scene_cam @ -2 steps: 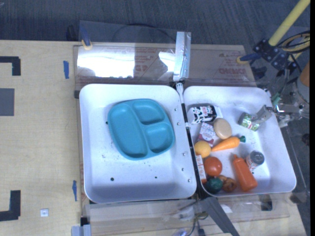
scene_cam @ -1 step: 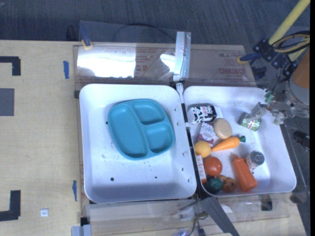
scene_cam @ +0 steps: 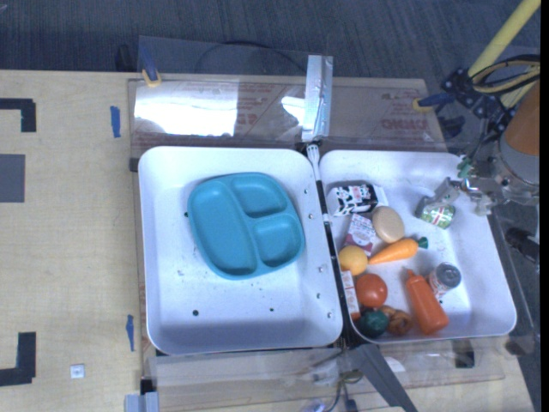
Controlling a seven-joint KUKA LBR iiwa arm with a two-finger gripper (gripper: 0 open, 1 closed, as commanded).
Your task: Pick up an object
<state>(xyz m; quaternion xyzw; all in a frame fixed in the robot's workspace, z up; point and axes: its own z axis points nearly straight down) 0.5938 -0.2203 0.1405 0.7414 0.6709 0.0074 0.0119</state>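
At the bottom of the frame, the lower rim of the right bin (scene_cam: 493, 323) holds a crowded row of toy foods: a dark green piece (scene_cam: 374, 321) beside a small brown-orange bit (scene_cam: 399, 319), a red tomato (scene_cam: 371, 289) just above them, and an orange bottle (scene_cam: 425, 302) lying tilted toward the lower right. A small grey-capped jar (scene_cam: 447, 275) sits just beside the bottle's upper end. Higher up, a carrot (scene_cam: 395, 251) lies across the middle of the bin, touching a yellow lemon (scene_cam: 352, 258) on its left. Above the carrot rest a beige egg (scene_cam: 389, 224) and a small white-and-red packet (scene_cam: 361, 229), and above those a black-and-white carton (scene_cam: 353, 198) near the bin's upper left corner.

The left bin (scene_cam: 163, 256) carries a blue divided tray (scene_cam: 247, 223), lying flat in the centre-left of the frame.

The arm comes in from the right edge, its orange band (scene_cam: 523, 127) in the upper right, the wrist angled down and leftward over the right bin's upper right part. The gripper (scene_cam: 448, 197) hangs there, and a small green-and-white can (scene_cam: 436, 213) sits right at its tip, tilted; whether the fingers are actually closed on the can cannot be told from this view.
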